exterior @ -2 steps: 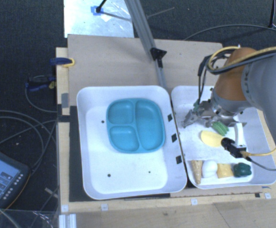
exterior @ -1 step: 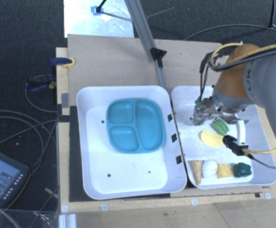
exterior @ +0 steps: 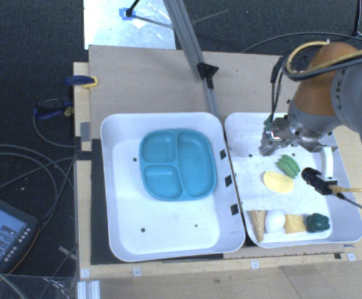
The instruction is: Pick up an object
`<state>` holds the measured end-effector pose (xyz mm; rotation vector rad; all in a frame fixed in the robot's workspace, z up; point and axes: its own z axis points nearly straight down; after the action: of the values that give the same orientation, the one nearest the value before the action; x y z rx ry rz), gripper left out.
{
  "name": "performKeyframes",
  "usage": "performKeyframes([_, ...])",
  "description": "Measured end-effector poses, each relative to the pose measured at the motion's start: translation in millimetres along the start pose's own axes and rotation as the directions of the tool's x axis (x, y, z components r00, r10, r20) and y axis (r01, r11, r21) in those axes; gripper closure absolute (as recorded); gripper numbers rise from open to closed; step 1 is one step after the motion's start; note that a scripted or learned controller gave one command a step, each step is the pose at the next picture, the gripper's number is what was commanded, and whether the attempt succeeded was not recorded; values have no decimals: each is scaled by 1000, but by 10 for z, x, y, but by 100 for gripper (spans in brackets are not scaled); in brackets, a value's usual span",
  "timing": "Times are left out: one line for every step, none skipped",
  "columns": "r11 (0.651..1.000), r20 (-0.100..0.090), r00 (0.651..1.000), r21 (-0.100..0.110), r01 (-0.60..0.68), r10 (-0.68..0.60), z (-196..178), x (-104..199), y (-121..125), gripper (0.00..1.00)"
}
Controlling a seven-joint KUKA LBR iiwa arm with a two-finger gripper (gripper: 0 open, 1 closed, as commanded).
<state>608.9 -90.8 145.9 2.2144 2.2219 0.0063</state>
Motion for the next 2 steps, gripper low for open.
performKeyframes([1000, 0, 1000, 0, 2, -2, -466, 33, -42, 100])
performKeyframes([1000, 0, 1000, 0, 2, -2, -904, 15, -28, 100])
